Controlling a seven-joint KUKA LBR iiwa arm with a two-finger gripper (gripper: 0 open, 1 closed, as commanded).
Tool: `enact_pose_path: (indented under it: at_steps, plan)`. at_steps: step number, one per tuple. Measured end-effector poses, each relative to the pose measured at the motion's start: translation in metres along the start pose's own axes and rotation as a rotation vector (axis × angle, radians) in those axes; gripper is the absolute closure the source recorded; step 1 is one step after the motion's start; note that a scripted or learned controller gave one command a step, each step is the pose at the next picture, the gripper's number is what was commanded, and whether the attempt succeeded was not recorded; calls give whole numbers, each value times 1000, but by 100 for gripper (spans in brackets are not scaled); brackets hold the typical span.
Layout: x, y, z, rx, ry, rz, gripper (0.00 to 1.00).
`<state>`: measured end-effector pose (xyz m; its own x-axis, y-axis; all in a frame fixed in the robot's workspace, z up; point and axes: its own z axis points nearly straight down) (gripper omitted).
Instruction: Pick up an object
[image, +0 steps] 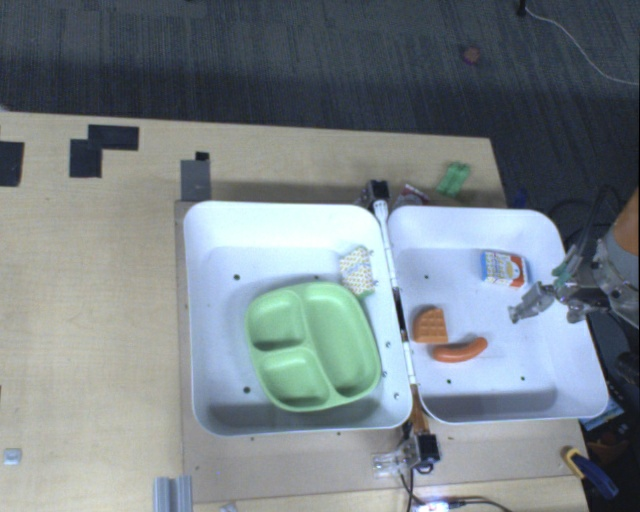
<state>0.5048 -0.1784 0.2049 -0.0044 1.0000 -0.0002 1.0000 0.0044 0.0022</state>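
Gripper (548, 296) at right edge of frame, over right bin (560, 395), grip state impossible to tell. Sausage (459, 350) lower left of it, apart, beside waffle piece (430, 326).

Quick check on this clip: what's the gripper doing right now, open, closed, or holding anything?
Gripper: over the right bin's right side, nothing seen in it; open or closed cannot be told at this size.

Black tape patches (103, 147) on the bench's far left, a small green item (454, 179) behind the right bin (540, 395).
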Motion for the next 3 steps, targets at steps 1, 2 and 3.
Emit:
enact_pose_path:
  at_steps: [1,2,3]
  plan:
    - [-25,35,111,-2,0,1,0]
    - [62,107,120,-4,1,-1,0]
    - [69,69,118,-5,-1,2,0]
